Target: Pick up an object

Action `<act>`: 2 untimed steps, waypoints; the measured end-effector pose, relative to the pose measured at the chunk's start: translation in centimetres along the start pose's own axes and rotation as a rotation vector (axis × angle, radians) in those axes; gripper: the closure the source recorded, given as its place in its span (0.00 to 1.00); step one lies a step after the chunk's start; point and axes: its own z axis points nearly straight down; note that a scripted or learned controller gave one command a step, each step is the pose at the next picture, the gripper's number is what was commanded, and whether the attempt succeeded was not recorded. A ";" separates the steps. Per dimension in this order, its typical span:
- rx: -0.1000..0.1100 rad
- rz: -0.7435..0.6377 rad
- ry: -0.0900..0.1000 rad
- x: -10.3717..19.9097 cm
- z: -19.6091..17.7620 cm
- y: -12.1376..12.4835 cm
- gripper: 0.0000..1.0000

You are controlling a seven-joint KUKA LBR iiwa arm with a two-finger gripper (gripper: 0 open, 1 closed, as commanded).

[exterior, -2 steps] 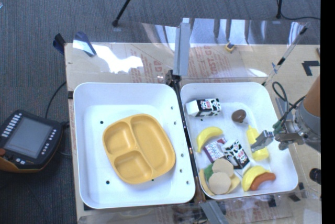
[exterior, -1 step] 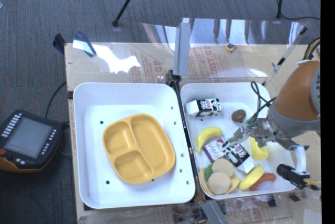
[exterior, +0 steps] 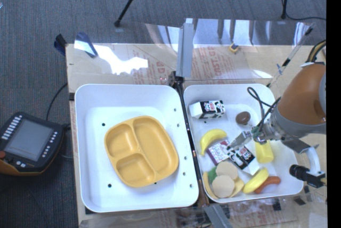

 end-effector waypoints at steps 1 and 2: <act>-0.015 -0.104 -0.029 3.1 -0.1 0.4 0.00; -0.001 -0.282 -0.017 2.7 0.0 1.9 0.00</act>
